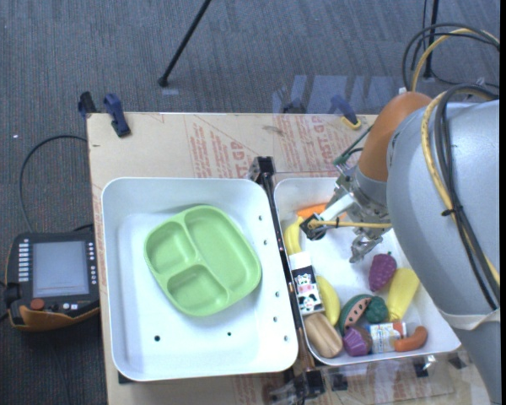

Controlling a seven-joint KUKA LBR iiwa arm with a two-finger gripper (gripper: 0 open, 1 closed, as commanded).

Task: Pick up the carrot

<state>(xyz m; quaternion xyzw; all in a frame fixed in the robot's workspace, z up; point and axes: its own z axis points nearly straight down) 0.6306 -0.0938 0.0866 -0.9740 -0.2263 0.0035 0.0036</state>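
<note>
The carrot (313, 211) shows as a small orange piece at the upper left of the right bin (445, 337), mostly hidden by the arm's tool. My gripper (341, 229) hangs low over that bin's upper part, just right of the carrot and above a yellow banana (292, 237). Whether it touches the carrot cannot be made out. The grey arm with its orange band (388, 133) covers the bin's right side.
The left bin (122, 310) holds a green divided plate (202, 258). The right bin also holds a white cow-print bottle (304, 283), purple grapes (382, 270), a yellow vegetable (401, 292), a watermelon slice (363, 310), a bread roll (323, 334) and a sausage (413, 338).
</note>
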